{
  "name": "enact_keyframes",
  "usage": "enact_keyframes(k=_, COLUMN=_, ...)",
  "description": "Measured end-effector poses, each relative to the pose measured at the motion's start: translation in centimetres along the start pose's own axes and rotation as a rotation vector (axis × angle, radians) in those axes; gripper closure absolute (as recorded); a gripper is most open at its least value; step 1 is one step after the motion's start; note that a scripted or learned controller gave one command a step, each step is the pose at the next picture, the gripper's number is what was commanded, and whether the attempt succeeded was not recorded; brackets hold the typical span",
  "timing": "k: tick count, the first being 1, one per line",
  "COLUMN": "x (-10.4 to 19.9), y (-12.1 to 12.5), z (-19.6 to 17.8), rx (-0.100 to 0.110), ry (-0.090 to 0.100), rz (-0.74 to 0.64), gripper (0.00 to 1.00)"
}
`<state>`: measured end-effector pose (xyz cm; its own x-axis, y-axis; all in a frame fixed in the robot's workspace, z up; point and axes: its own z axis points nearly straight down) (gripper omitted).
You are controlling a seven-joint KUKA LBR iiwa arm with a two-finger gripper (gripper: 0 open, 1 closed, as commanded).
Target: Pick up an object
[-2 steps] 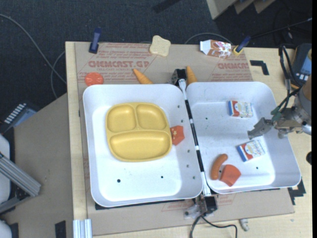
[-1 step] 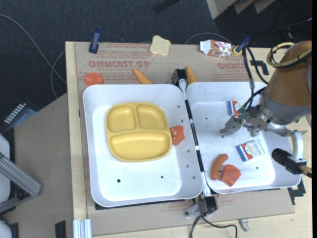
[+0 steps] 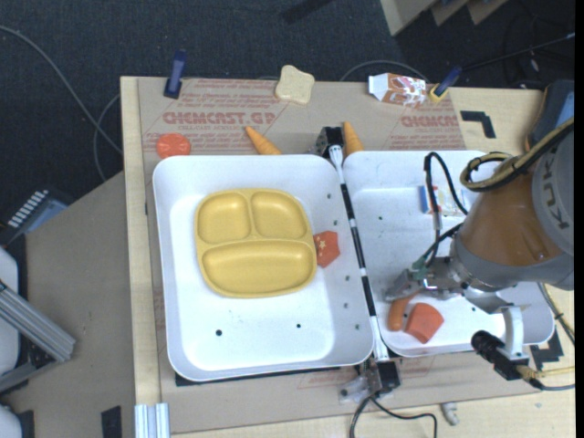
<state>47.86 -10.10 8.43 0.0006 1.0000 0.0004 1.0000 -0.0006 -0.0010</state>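
- The gripper [image 3: 408, 287] is low in the right bin [image 3: 392, 190], at about 7 o'clock of that bin's floor, with the grey and orange arm [image 3: 511, 235] coming in from 3 o'clock.
- Whether the gripper is apart or together cannot be told; the metal tip is too small and partly hidden by the wrist.
- Just below the tip, at its 6 o'clock, lie an orange piece [image 3: 396, 314] and a red-orange block [image 3: 423, 322], touching or nearly touching each other, against the bin's near wall.
- It cannot be told whether either of them touches the tip; neither is seen clamped.
- A black cable [image 3: 436, 176] loops from the arm over the bin toward 12 o'clock, past a small blue and white item [image 3: 429, 199] lying on the bin floor.
- The left bin [image 3: 182, 336] holds a yellow tray [image 3: 255, 243] with three compartments, near its middle.
- A small red block [image 3: 327, 247] sits at the tray's 3 o'clock, just beside its rim.
- Beyond the bins, at 12 o'clock on the cardboard [image 3: 219, 108]: a red disc [image 3: 172, 144], a blue clip [image 3: 174, 73], a carrot [image 3: 263, 141], a tan bread slice [image 3: 295, 84], a second carrot [image 3: 352, 138] and a white carton [image 3: 398, 88].
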Motion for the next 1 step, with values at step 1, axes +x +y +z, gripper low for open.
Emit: enact_keyframes(k=1, x=-0.04, y=0.01, z=0.01, rx=-0.001, ry=0.0, rz=0.0, gripper=0.0)
